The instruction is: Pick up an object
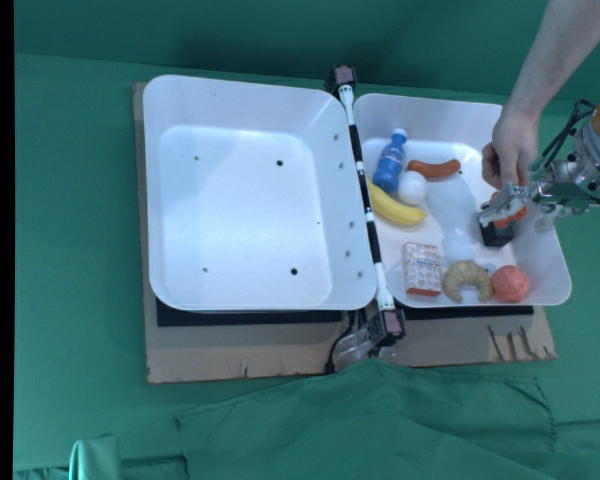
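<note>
The right bin [460, 108] holds several items: a blue bottle [390, 160], a red sausage [433, 169], a white ball [411, 188], a banana [395, 209], a small printed carton [421, 269], a croissant [467, 279] and a pinkish-red round fruit [510, 283]. My gripper [501, 215] hangs low over the bin's right side, right above a small black and orange object [494, 232]. That object is partly hidden by the gripper, and I cannot tell whether they touch.
A person's bare arm reaches in from the top right, with the hand [510, 153] right beside my gripper. The left bin [180, 103] lies left of the hinge divider [362, 203]. Green cloth surrounds the bench and bunches at the front [380, 418].
</note>
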Motion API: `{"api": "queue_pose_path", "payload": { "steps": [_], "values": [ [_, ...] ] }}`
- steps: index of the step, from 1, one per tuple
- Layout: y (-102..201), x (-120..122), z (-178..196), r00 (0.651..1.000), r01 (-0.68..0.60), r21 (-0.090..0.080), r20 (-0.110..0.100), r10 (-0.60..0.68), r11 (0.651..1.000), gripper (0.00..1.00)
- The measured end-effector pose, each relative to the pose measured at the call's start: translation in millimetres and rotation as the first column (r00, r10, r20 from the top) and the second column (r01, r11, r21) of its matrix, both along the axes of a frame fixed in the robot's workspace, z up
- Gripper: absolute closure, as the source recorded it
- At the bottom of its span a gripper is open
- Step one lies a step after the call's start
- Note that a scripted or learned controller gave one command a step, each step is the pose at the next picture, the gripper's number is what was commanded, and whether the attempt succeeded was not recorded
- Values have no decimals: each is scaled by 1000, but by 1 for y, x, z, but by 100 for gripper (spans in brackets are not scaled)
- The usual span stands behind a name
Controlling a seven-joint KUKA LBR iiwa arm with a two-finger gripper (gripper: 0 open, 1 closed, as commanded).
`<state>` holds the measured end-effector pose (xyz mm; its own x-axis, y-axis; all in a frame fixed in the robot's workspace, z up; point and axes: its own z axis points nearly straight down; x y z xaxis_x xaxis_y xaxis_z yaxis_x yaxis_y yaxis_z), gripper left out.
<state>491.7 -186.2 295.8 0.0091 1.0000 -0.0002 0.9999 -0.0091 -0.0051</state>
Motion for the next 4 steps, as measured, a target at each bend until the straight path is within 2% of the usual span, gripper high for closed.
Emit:
{"api": "queue_pose_path", "payload": {
  "steps": [1,2,3,4],
  "values": [
    [-1,72,43,1000,-9,-5,13,9,1000,0],
    [-2,-29,-15,1000,1,2,-7,-1,1000,0],
    [-1,55,-1,1000,-9,-4,11,9,1000,0],
    [-1,52,-2,1000,-6,-2,6,6,1000,0]
  ]
}}
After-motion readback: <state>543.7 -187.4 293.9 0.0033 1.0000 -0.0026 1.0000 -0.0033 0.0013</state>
